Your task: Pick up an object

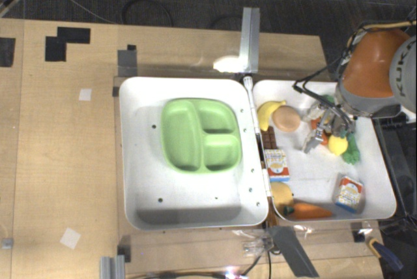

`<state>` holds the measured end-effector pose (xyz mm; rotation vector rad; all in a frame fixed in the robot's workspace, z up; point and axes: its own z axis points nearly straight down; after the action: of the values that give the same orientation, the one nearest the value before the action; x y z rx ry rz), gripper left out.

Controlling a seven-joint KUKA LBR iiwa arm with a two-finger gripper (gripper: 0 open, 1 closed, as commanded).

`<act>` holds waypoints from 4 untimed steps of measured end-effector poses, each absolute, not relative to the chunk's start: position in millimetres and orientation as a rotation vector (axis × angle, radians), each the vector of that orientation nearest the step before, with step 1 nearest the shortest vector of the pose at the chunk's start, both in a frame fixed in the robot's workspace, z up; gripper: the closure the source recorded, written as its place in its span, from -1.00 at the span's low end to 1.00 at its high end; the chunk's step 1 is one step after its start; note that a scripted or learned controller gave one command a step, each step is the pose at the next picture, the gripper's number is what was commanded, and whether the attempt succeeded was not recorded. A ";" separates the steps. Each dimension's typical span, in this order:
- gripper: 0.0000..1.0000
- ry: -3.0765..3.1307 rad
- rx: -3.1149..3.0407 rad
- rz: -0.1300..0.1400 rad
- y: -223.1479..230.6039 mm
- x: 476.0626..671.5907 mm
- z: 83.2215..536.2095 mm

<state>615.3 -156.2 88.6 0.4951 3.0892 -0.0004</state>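
My gripper (315, 136) hangs low over the middle of the right bin (384, 170), under the grey arm with its orange band (373, 66). It is just right of a tan round object (287, 119) and just left of a small yellow fruit (337, 145) with a green leafy piece (352, 151) beside it. A yellow banana-like item (268, 113) lies at the bin's left wall. I see nothing clearly between the gripper's tips.
The right bin also holds a dark bar (266, 139), a small carton (277, 164), a yellow fruit (281, 193), a carrot (313, 210) and another carton (348, 194). A green divided tray (199, 134) lies in the left bin (140, 193).
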 end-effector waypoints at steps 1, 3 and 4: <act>-1.00 3.078 0.557 0.000 -147.3 572.7 89.7; -1.00 3.127 0.069 -0.003 -166.0 612.6 88.7; -1.00 3.128 0.094 -0.001 -148.0 612.2 88.7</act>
<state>612.2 -148.0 88.7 0.0938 3.1277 -0.0010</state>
